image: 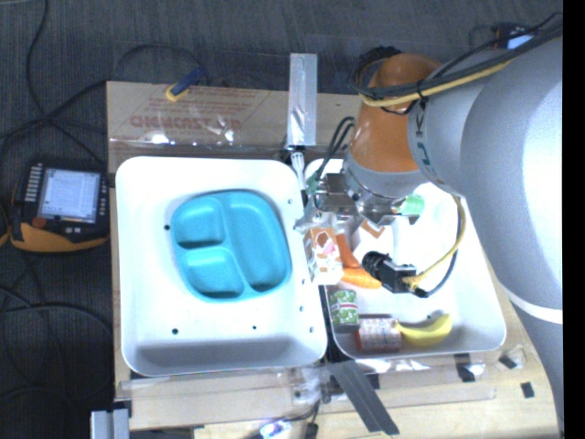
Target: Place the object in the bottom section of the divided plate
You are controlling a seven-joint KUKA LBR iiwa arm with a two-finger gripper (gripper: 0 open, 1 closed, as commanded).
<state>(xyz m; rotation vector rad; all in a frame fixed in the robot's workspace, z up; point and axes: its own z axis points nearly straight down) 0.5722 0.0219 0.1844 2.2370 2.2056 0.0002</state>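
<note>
Below the camera you see a cardboard-topped bench (183, 117) on dark carpet, with a handheld pendant (62, 199) at its left. Two white bins sit side by side. The left bin (146, 337) holds one blue divided plate (228, 243). The right bin (475, 323) holds one carton (323, 250), one carrot (358, 279), one can (345, 307), one banana (425, 329). The gripper (352, 213) hangs over the carton; you cannot tell how its jaws stand.
</note>
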